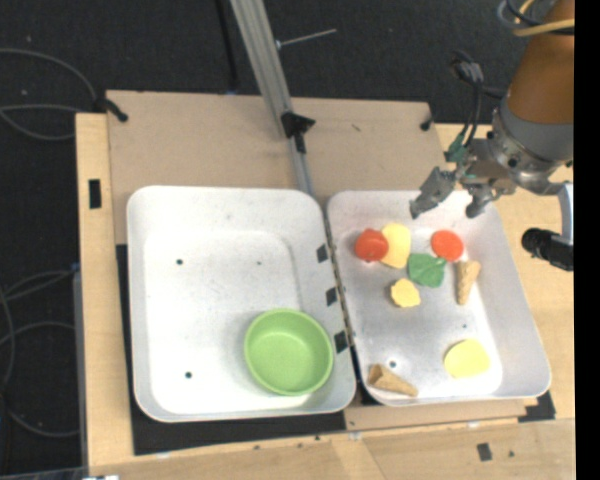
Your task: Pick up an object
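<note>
Clearly, your candidates for picking sat in the right bin (510, 298): a red piece (371, 245) touching a yellow piece (396, 244), a second red piece (446, 244) just beside a green piece (426, 270), a small yellow lump (405, 293) below them, and a tan cone (466, 281) lying at the cluster's right. Because these crowded together near the bin's far end, any descent there risked nudging a neighbour. Easier prospects, you might have judged, were the yellow disc (467, 359) and the second tan cone (392, 380) near the front wall, each lying well apart from the rest.

Above the bin's far right corner hovered your gripper (448, 196), its two fingers spread apart with nothing between them, so nothing was yet grasped. It hung nearest the second red piece, which looked the likeliest target.

Across the divider, the left bin (180, 228) held a green bowl (288, 351) near its front right corner, well away from the arm. Both bins rested side by side on the tabletop (200, 148), a metal post (265, 53) rising behind them.
</note>
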